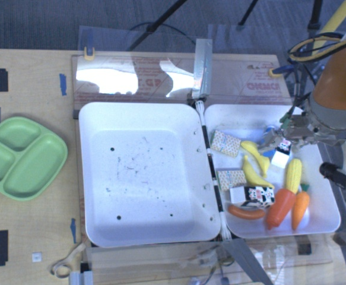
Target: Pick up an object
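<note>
The right bin [330, 221] holds all the toy food, crowded toward its middle and front: a banana [254, 162], a corn cob [293, 175], a carrot [301, 209], a red pepper-like piece [279, 208], a sausage [245, 212], two speckled sponge-like pads [226, 142], and a small black-and-white box [257, 196] lying among them. They touch and overlap, as things lie when dropped loose for picking rather than set out in order. The left bin [95, 123] has only scuffs on its floor, likely the place to receive whatever gets lifted. A green divided plate [23, 157] sits on the bench well apart to the left. The arm's orange band hangs over the right bin's far right corner, and the gripper [284, 136] sits low near the bin's back, just beside the banana's upper end and a small blue-and-white item [279, 154]. Wrist and cables clutter that spot, so the state of the jaws cannot be told, and nothing can be seen held.
</note>
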`<control>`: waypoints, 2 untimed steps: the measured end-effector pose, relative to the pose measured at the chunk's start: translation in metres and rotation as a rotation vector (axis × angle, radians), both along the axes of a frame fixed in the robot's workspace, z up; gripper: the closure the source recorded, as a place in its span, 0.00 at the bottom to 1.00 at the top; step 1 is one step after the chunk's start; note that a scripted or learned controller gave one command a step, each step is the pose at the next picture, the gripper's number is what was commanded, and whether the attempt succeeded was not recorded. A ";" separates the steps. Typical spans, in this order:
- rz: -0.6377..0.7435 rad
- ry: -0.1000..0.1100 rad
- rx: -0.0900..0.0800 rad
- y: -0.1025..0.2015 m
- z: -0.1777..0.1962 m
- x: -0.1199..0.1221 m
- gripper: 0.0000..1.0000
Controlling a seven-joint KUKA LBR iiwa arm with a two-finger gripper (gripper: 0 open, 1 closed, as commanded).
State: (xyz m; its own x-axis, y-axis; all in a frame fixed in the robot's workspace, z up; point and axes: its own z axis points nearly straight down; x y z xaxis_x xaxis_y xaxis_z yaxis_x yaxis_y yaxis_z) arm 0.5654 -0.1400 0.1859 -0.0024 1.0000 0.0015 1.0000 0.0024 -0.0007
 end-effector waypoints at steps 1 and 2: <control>0.091 -0.017 -0.004 0.035 -0.086 -0.010 0.00; 0.235 -0.006 -0.002 0.043 -0.099 0.026 0.00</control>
